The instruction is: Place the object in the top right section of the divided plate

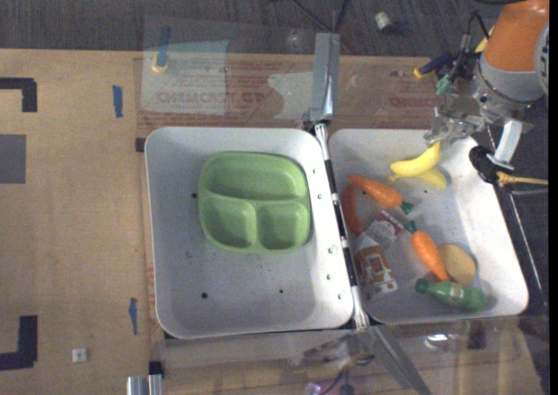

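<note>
A green divided plate [207, 201] lies in the left bin [174, 280], with one long section at the back and two smaller ones at the front; all three hold nothing. My gripper [446, 130] hangs over the back right corner of the right bin [506, 236], just above the upper tip of a yellow banana [416, 163]. I cannot see whether it touches the banana. The arm's orange band [516, 36] rises behind it.
The right bin also holds a yellow piece [434, 180] by the banana, two carrots [375, 190] [428, 254], a reddish sausage shape [350, 208], a ketchup bottle [377, 267], a potato [458, 263] and a green bottle [453, 296]. A metal divider [336, 210] separates the bins.
</note>
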Available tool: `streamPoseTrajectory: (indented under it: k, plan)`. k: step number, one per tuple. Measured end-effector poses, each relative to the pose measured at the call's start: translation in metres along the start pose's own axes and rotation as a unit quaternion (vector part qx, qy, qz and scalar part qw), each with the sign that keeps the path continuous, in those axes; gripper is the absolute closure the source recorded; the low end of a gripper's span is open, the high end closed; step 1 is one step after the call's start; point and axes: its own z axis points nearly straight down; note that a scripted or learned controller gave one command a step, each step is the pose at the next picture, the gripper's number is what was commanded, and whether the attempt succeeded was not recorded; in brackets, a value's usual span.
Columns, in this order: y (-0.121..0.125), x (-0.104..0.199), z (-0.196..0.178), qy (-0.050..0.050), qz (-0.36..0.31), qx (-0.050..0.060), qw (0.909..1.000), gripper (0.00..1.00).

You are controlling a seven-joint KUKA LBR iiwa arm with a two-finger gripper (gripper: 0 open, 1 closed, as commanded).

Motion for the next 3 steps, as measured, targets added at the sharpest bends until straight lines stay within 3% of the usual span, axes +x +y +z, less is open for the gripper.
streamPoseTrajectory:
  k: [1, 2, 3]
  plan:
    - [-0.052, 0.035, -0.037, 0.001, 0.079, 0.001, 0.9969, 1.00]
    - [-0.029, 0.066, 0.027, 0.001, 0.034, 0.001, 0.9994, 1.00]
    - [-0.072, 0.018, 0.003, 0.001, 0.121, 0.002, 0.9927, 1.00]
